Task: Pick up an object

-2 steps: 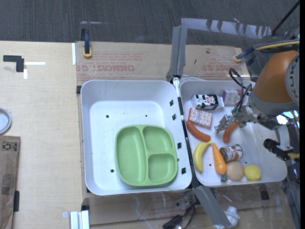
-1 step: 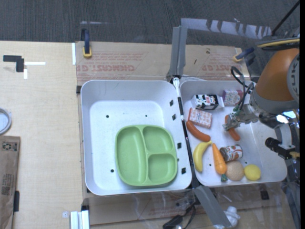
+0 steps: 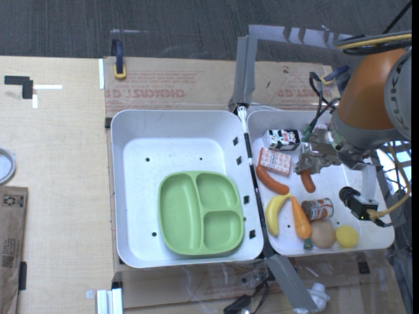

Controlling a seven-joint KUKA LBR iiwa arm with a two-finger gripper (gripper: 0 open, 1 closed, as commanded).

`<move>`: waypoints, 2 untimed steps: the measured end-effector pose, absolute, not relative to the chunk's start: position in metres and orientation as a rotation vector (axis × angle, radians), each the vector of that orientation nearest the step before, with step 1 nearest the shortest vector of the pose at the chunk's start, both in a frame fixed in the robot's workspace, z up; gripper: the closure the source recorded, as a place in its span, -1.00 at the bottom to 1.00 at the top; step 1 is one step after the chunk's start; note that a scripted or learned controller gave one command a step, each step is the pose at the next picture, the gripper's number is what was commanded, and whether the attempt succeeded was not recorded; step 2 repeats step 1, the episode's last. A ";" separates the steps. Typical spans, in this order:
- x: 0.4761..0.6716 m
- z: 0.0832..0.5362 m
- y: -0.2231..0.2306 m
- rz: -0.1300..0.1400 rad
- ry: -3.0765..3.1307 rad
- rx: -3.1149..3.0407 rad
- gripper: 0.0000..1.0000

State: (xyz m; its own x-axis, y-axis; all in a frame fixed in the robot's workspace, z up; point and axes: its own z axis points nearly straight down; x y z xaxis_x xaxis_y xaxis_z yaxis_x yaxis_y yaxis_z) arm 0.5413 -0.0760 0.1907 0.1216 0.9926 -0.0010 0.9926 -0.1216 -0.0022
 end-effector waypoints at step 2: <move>0.508 0.188 -0.104 0.007 -1.844 -2.539 1.00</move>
